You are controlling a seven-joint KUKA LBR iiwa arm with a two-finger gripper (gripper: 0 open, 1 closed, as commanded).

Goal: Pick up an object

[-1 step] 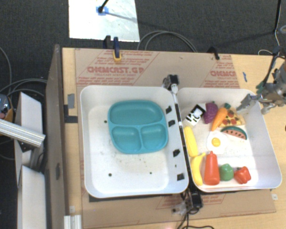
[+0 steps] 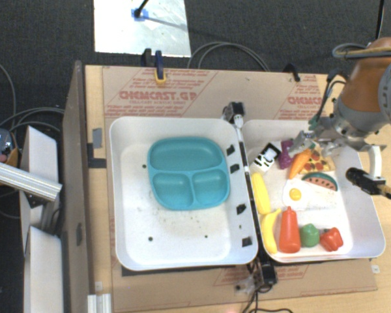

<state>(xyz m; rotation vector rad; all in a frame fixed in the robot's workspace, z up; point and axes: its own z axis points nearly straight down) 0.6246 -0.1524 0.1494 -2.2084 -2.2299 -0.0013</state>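
White plastic left bin holds a teal three-compartment plate. At centre right, the white right bin holds toy food: orange carrot, fried egg, watermelon slice, red bottle. From the upper right, the grey arm's gripper hangs just above the carrot; its grip state cannot be told.

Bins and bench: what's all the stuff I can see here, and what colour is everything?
Bins: two, white, side by side on the bench.
Tray: one, teal, three compartments, in the left bin.
Corn: one, yellow, right bin, left edge.
Banana: one, yellow, below the corn.
Bottle: one, red, right bin, front.
Pepper: one, red, front right.
Green toy: one, between bottle and pepper.
Egg: one, white and yellow, middle.
Watermelon: one slice, red and green.
Carrot: one, orange.
Purple toy: one, right bin's back.
Arm: one, grey and orange, right.
Gripper: one, over the carrot.
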